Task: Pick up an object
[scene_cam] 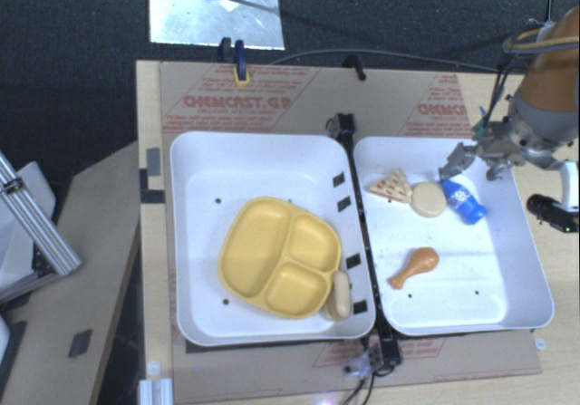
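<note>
The right bin (517,299) holds a pizza-slice toy (390,186), a round beige bun (429,200), a blue bottle (465,201) and an orange drumstick (415,267). My gripper (473,168) hovers at the bin's far right corner, just above and behind the blue bottle. Its fingers are spread open and nothing sits between them. The bottle lies tilted on the bin floor, touching the bun's right side.
The left bin (208,177) holds a yellow divided plate (281,256) with a pale bread roll (340,294) against its right edge. A black divider (358,222) runs between the bins. The right bin's front half has bare floor around the drumstick.
</note>
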Controlling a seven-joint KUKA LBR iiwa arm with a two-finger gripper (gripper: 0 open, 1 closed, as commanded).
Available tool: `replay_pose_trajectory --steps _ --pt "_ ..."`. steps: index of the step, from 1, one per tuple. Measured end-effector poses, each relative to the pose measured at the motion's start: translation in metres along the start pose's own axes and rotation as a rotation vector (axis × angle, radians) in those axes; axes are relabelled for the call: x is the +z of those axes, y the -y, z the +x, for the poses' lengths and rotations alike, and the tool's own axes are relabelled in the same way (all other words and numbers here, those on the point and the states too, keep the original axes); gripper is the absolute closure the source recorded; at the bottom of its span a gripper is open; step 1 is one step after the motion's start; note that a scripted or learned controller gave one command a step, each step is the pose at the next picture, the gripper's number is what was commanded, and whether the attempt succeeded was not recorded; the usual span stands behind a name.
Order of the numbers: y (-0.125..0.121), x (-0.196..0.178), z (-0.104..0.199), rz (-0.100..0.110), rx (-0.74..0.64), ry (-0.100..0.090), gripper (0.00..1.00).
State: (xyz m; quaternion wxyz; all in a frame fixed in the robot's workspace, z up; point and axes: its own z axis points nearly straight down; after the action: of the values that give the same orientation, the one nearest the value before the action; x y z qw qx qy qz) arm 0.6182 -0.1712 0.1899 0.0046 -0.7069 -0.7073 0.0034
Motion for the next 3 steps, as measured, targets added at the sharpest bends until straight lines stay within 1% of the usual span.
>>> replay_pose_trajectory --steps 1,2,3 --pt "-0.003 -0.008 0.0 -0.013 -0.003 0.002 0.0" --pt "0.002 0.047 0.009 -0.009 -0.002 0.001 0.0" --pt "-0.003 0.089 0.004 -0.03 -0.001 0.015 0.0"
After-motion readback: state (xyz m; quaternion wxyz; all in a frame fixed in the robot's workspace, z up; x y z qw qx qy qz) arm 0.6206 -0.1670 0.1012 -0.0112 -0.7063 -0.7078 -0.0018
